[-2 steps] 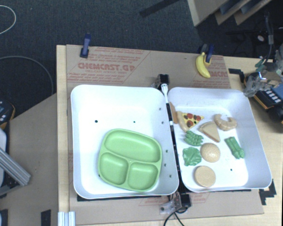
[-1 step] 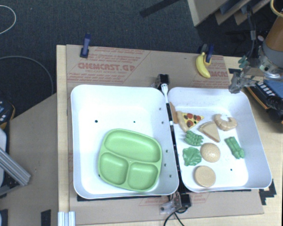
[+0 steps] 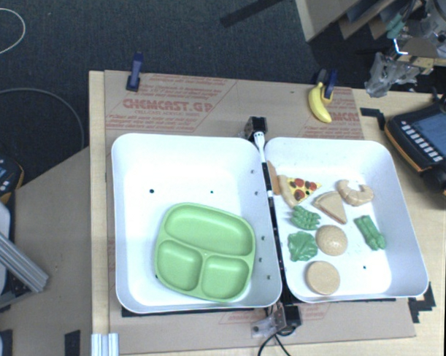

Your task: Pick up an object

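Left bin (image 3: 135, 170): white, shallow, holding a green divided tray (image 3: 204, 251) with three compartments, set toward the near right corner. The rest of the floor is bare white with a few small dark dots.

Between the bins: a black clip (image 3: 256, 127) sits at the far end of the seam, and the two rims touch along it.

Right bin (image 3: 384, 172): a cluster of toy food in the left and middle part. Pizza slice (image 3: 298, 189) lies nearest the seam, toward the far side. Just below it is a small leafy green piece (image 3: 305, 217), then a larger green leafy piece (image 3: 302, 246). A tan wedge of bread (image 3: 331, 207) lies beside the pizza, touching or almost touching a round bun (image 3: 332, 240) below it. A flat round cookie (image 3: 323, 277) sits nearest the front rim. A pale curled pastry-like piece (image 3: 353, 193) lies farther right, and a green pod-shaped vegetable (image 3: 370, 233) lies apart at the right of the group.

Outside the bins: a yellow banana (image 3: 320, 104) rests on the brown board beyond the right bin, beside a blue clamp (image 3: 329, 84).

Gripper (image 3: 391, 70): high at the upper right, well away from both bins, over the bench's far edge. Too cluttered there to tell how its fingers are set; nothing visible in them.
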`<state>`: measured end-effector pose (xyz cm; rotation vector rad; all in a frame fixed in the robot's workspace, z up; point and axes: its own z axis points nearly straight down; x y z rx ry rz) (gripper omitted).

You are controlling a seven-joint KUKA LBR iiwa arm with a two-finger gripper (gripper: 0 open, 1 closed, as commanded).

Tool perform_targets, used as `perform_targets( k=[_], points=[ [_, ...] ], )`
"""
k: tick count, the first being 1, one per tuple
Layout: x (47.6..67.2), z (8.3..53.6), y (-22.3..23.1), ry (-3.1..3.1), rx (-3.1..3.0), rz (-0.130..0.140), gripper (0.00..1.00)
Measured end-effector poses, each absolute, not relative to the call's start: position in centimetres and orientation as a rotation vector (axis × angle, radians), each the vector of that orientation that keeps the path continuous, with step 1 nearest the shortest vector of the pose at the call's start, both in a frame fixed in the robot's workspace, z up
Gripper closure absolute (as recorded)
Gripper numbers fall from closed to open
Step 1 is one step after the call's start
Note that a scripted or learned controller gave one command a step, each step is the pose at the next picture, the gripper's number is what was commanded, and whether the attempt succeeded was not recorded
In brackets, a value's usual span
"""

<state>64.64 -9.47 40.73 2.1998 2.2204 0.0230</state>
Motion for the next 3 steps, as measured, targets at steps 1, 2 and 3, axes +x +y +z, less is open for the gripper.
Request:
perform_targets(
  k=[1,2,3],
  points=[
    [65.6,54.6,-4.6,2.218,2.201,0.024,1.00],
    [59.7,49.7,-6.9,2.222,2.228,-0.006,1.00],
    [52.0,45.0,-8.0,2.223,2.230,-0.007,1.00]
  ],
)
